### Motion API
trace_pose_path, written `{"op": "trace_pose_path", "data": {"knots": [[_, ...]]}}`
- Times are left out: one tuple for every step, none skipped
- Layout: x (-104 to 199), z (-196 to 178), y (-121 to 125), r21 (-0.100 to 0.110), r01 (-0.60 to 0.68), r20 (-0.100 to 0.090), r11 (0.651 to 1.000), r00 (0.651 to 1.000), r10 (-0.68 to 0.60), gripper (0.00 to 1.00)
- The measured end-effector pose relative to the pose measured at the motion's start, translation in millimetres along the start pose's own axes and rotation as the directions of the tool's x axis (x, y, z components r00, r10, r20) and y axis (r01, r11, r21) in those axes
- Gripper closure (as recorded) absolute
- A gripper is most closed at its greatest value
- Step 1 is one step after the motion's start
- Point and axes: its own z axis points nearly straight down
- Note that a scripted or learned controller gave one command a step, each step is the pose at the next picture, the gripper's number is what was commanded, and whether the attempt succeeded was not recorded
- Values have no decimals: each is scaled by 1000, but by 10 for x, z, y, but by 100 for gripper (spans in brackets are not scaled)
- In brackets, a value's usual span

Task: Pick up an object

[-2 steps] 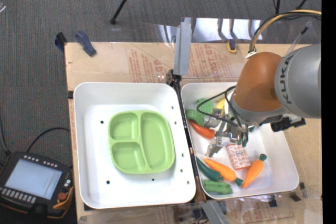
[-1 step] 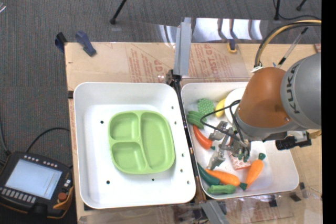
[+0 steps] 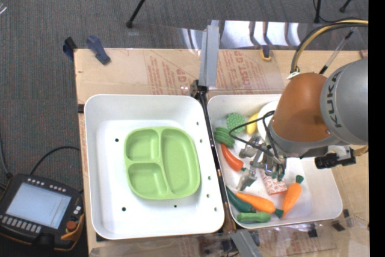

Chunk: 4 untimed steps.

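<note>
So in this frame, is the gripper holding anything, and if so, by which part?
Cannot be told: the gripper hangs low in the right bin among the toy vegetables, but nothing shows clearly between its fingers.

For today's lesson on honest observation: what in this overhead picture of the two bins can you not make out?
- Gripper fingers: small and cluttered, open or shut unclear.
- Yellow object in the right bin: mostly hidden behind the arm's orange band.
- Pink item: too small to identify.
</note>
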Motion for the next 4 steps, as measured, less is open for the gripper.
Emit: {"op": "trace_pose_path", "data": {"knots": [[-328, -2, 2, 0, 1, 1, 1000, 1000, -1, 0], [-424, -4, 136, 0, -64, 1, 998, 998, 64, 0], [-492, -5, 95, 0, -70, 1, 998, 998, 70, 0], [-474, -7, 208, -1, -238, 2, 971, 971, 238, 0]]}}
